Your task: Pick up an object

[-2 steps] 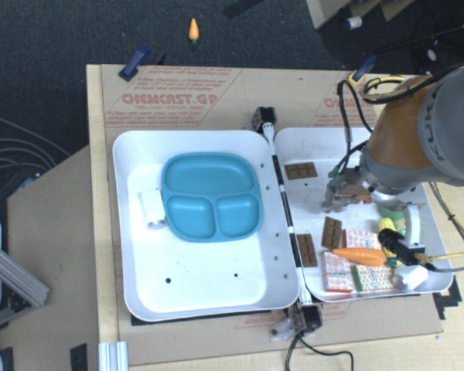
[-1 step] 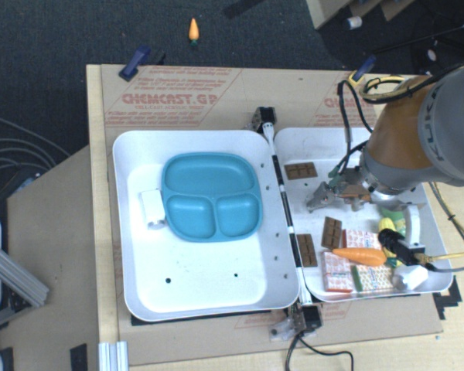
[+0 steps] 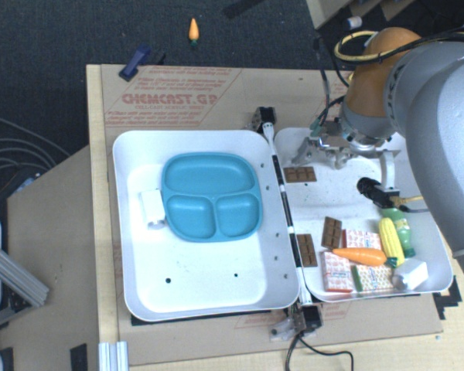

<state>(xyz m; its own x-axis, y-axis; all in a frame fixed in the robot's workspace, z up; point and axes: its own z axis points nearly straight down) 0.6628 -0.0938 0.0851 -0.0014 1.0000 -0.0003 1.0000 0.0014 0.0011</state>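
Nearest the lens: grey arm, entering from the right, orange band above the wrist. Pincer low over the far end of the right bin, toward that bin's left wall; whether spread or pressed together, cannot tell; no item visibly pinched.

Just near of the pincer, flat on the bin floor: brown chocolate tablet, apart from all other items and so the likeliest target. Judged light, stiff and thin, with a ribbed top. Low profile, hence little height to grip and some risk of sliding on the smooth floor. Best taken across the short width, at mid-length, from straight above.

Toward the near end of the same bin: second brown tablet; third brown tablet beside the left wall; toy carrot lying across red-and-white packets; corn cob touching a green piece; white block in the near right corner. Crowded and touching, so harder to single out. Carrot and corn rounded, probably hard plastic, prone to roll.

Left bin: blue three-compartment plate in the far half, small white piece at its left rim.

Far left corner of the surface: blue object. On the dark floor beyond: small orange carrot-shaped piece.
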